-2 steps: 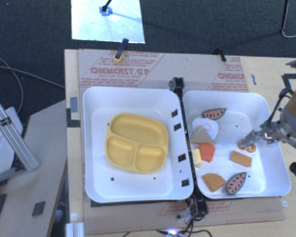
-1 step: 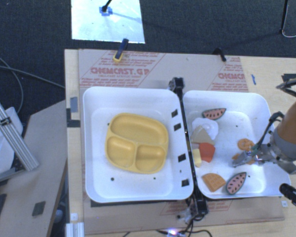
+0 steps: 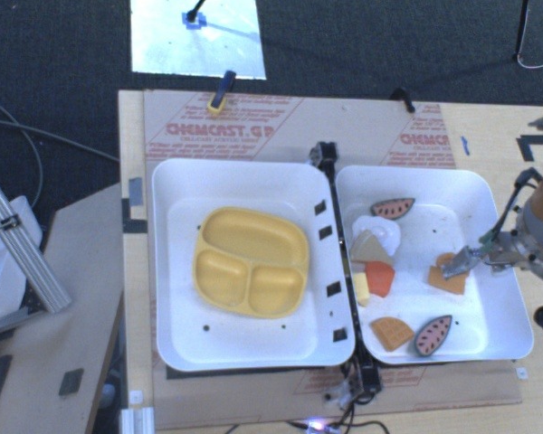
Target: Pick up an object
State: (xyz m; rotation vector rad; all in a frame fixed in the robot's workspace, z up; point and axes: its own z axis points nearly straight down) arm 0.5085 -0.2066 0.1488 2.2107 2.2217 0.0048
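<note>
The right bin (image 3: pixel 489 197) holds several toy food pieces. A watermelon slice (image 3: pixel 392 208) lies near its far wall. Left of centre are a white lump (image 3: pixel 377 240), a red piece (image 3: pixel 380 278) and a small yellow piece (image 3: pixel 362 288). An orange wedge (image 3: pixel 391 333) and a second watermelon slice (image 3: pixel 433 335) lie near the front wall. My gripper (image 3: pixel 463 260) reaches in from the right and sits low over an orange piece (image 3: pixel 445 278), covering its upper right part. Whether it touches the piece is unclear.
The left bin (image 3: pixel 176 242) holds a yellow divided plate (image 3: pixel 251 261). A black hinge strip (image 3: pixel 339 260) runs between the two bins. The arm's grey wrist (image 3: pixel 534 242) hangs over the right bin's right wall. Cardboard (image 3: pixel 281 125) lies under both bins.
</note>
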